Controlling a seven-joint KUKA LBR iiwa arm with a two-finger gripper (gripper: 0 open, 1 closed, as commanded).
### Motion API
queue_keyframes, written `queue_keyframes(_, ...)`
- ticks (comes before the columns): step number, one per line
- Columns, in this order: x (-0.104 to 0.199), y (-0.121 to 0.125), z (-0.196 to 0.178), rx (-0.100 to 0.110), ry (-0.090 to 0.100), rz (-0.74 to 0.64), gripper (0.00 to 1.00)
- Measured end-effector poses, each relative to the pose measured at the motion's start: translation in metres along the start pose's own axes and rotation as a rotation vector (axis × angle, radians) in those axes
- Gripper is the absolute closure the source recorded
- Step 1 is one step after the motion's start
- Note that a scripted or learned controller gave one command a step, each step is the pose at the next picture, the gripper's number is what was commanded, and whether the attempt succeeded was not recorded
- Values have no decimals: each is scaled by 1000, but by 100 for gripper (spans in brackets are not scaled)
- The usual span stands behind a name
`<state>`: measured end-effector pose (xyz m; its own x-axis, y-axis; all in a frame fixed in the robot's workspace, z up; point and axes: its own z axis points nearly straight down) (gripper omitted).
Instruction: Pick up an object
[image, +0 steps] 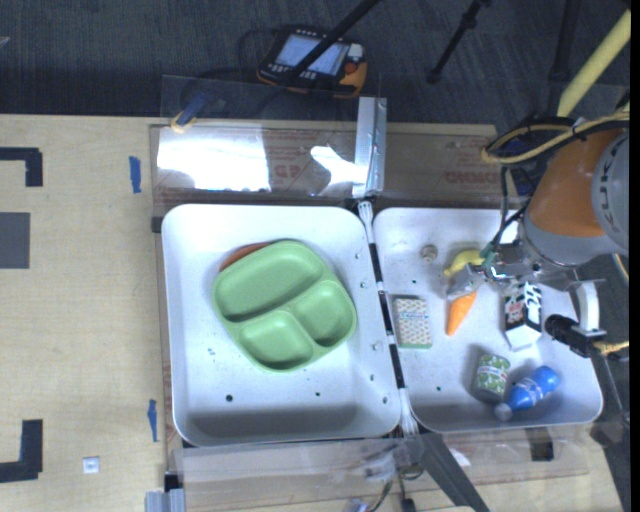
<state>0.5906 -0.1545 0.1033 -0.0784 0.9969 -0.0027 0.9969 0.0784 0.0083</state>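
Note:
The right bin (440, 395) holds several small items: a yellow toy (461, 262), an orange carrot (459, 314), a patterned flat packet (412, 322), a green can (491, 373), a blue bottle (531, 389), a black-and-white carton (520, 307) and a small round piece (430, 252). My gripper (497, 266) hangs low over the bin's upper right part, just right of the yellow toy and above the carrot's top end. The wrist hides its tips, and I see nothing held.
The left bin (190, 390) carries a green divided plate (285, 303) with an orange edge (243, 252) peeking out beneath it. A metal divider (382, 300) separates the bins. A clear panel (260, 155) stands behind them. Cables (530, 140) loop near the arm.

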Motion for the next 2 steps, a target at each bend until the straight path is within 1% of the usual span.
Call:
queue_keyframes(1,0,-1,-8,1,0,1,100)
queue_keyframes(2,75,49,-82,6,2,-46,100)
